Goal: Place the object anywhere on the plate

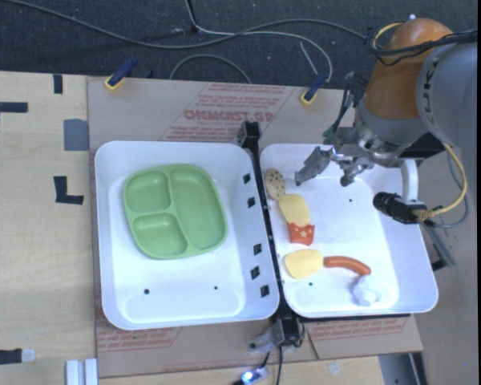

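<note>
A green three-compartment plastic plate (175, 211) lies in the left white bin (112, 239), while in the right bin, well apart from the plate, sit a yellow-and-red toy fries box (297, 217) and an orange toy sausage (349, 264), the two-finger gripper (330, 169) spread open above.

Your gripper (330, 167) hangs over the right bin (401, 291), fingers spread apart with nothing between them. Just to its left sits a speckled cookie (274, 184), then a fries carton (297, 218), a yellow piece (303, 263), and a sausage (347, 264). The green plate (175, 211) sits in your left bin (112, 239).
</note>
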`<state>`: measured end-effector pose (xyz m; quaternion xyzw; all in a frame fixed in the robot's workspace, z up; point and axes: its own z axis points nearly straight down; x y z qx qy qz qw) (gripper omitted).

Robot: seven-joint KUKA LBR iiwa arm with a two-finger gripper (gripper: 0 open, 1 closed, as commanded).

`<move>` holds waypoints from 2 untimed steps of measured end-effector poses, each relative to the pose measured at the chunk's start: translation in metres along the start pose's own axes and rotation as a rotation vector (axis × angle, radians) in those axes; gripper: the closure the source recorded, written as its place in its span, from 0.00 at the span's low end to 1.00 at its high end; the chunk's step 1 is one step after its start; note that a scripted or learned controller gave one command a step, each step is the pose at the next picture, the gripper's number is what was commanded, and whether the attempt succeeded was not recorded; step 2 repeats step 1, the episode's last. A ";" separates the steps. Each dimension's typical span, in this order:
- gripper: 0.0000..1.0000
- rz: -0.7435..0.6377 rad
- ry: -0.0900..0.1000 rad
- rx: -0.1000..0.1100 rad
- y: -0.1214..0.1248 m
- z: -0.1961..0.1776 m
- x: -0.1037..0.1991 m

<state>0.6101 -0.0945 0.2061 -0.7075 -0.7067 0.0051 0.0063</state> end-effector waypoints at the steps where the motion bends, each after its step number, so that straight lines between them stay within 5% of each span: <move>1: 0.00 -0.003 -0.001 -0.014 0.003 -0.008 0.000; 2: 0.00 -0.003 -0.001 -0.014 0.003 -0.008 0.000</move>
